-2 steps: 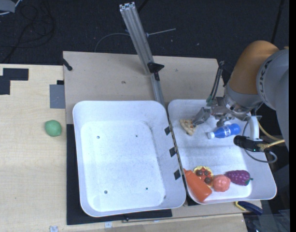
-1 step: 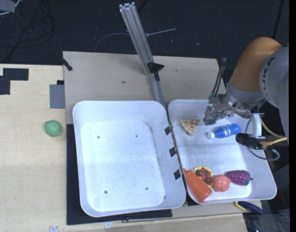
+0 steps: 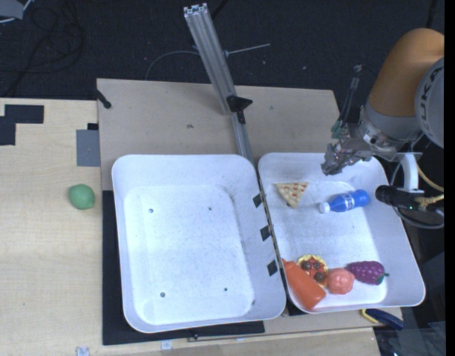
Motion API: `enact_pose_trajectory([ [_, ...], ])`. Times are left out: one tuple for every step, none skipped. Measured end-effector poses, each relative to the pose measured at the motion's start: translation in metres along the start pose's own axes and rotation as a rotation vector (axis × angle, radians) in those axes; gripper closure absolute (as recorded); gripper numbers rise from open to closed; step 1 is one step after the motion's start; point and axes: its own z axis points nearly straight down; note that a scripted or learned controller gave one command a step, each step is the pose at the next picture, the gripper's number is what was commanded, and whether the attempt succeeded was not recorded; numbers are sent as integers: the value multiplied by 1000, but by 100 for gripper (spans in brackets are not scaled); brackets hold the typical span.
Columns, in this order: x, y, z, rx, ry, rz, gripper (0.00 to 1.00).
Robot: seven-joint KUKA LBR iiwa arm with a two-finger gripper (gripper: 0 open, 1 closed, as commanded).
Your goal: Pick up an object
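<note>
camera view | gripper [image 3: 338, 162] fingers' state can't tell | blue bottle [image 3: 346, 201] just below: light, stiff, slick; grab mid-body

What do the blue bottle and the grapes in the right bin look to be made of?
Bottle: likely plastic, smooth and slightly glossy, with a pale cap end. Grapes: probably moulded plastic or rubber toy food, uniform purple with a soft sheen. Both are too small to be sure.
</note>
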Motion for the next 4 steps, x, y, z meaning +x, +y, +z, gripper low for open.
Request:
enact_pose_trajectory([
  [-1, 1, -53, 0, 0, 0, 100],
  [51, -1, -59, 5, 2, -3, 100],
  [101, -3, -42, 6, 2, -3, 100],
  [159, -5, -31, 6, 2, -3, 100],
])
